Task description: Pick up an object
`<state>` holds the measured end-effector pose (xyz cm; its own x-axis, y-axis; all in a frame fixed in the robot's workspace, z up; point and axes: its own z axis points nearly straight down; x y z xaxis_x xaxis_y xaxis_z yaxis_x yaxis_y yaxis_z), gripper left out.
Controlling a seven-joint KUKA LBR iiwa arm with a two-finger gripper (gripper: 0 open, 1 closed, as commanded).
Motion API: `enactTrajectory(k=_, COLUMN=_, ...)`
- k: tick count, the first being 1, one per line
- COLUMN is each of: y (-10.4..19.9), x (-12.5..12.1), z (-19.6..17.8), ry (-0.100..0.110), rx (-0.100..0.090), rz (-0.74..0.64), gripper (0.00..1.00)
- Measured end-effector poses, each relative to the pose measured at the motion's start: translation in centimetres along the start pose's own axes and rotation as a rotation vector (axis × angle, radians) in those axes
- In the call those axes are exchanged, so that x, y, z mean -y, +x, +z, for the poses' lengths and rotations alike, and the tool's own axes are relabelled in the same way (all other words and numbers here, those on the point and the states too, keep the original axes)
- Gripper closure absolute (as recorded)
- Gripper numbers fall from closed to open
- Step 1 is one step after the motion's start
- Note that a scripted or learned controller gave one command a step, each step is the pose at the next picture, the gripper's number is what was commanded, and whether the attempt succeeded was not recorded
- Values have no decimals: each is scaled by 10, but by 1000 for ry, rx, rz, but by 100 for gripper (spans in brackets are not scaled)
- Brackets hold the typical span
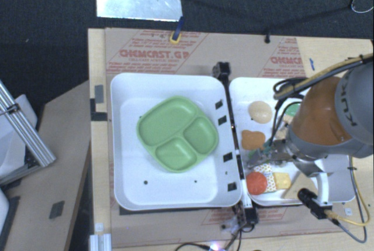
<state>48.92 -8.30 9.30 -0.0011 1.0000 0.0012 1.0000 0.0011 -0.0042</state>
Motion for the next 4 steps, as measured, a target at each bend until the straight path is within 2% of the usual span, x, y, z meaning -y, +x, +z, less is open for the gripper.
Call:
enactTrajectory(k=1, y=0, x=0, z=9, ry=-3, rx=1, rz=0, gripper=0)
enactTrajectory(k=2, y=0, x=-1, z=-2, ry=-6, rx=1, rz=1, gripper=100)
enactTrajectory(k=4, y=2, x=5, z=-106, ry=-11, rx=2, rz=-4, gripper=100)
